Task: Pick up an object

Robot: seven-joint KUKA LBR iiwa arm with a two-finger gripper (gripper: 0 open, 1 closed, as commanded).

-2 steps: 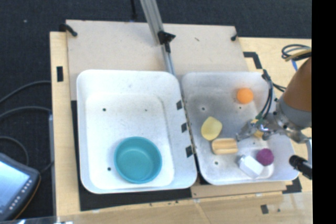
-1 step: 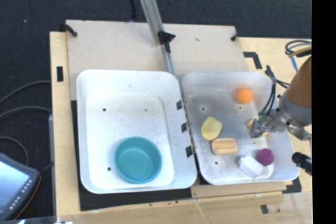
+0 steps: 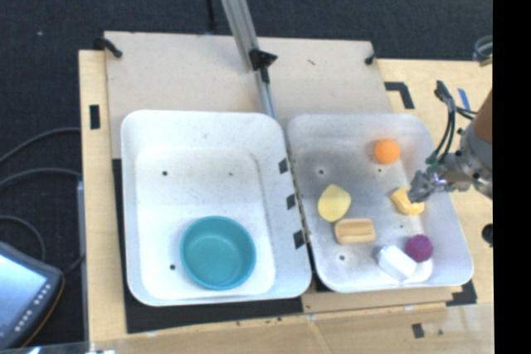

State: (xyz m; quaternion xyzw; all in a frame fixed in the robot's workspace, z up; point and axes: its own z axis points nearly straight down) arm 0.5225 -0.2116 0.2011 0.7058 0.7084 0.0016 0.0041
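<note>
The right bin (image 3: 332, 141) holds several small objects. An orange ball (image 3: 386, 150) lies toward the back. A pale yellow rounded piece (image 3: 333, 202) and a tan block (image 3: 354, 230) sit near the middle. A purple ball (image 3: 418, 246) rests beside a white piece (image 3: 397, 261) at the front right. A small yellow piece (image 3: 406, 202) lies by the right wall. My gripper (image 3: 421, 185) reaches in from the right and hangs just above and against this small yellow piece, partly covering it.
The left bin (image 3: 166, 137) holds a teal bowl (image 3: 218, 252) at its front. A metal camera pole (image 3: 236, 4) rises behind the bins. Cables (image 3: 448, 116) hang along the arm at the right edge.
</note>
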